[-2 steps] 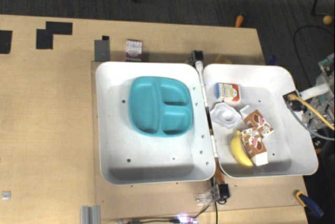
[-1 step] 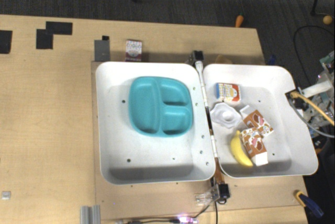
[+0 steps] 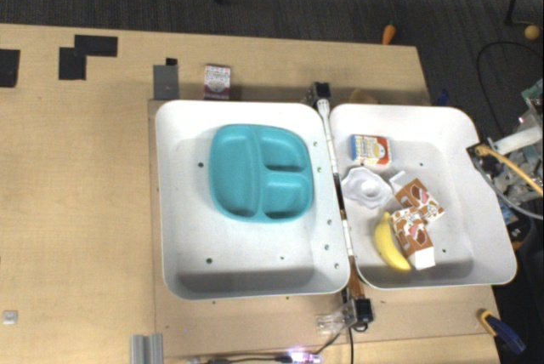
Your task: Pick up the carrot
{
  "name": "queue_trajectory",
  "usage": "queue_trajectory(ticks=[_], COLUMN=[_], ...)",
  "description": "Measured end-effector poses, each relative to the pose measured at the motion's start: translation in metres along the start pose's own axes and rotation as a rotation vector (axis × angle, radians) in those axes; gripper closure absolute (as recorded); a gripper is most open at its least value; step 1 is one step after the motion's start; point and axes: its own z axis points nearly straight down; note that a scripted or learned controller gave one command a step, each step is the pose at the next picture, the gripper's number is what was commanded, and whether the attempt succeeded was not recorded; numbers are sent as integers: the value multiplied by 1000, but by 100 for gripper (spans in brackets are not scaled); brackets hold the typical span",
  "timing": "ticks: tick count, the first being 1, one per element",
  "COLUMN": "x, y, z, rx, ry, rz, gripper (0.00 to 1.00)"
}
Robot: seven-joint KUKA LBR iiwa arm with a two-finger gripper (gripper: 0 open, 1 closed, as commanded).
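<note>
A small orange object [image 3: 388,33] lies at the bench's far edge, beyond the right bin [image 3: 463,128]; it is too small to tell whether it is the carrot. The right bin holds a yellow banana [image 3: 389,245], a brown-and-white carton [image 3: 416,222], a white cup [image 3: 365,186] and a small red, white and blue carton [image 3: 370,150]. All of them lie in the bin's left and middle part.
The left bin [image 3: 183,184] holds a teal divided plate [image 3: 259,171]. A small box [image 3: 218,81] and a grey block [image 3: 166,80] stand behind the left bin. Cables and hardware [image 3: 514,167] crowd the right bin's right rim. Bare wooden bench [image 3: 76,209] spreads to the left.
</note>
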Motion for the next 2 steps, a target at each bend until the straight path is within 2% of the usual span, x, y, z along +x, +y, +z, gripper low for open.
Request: queue_trajectory(ticks=[1, 2], x=[-22, -21], y=[10, 10], z=[21, -115], rx=[-3, -11], ry=[-1, 5], rz=[31, -260], gripper=[100, 100])
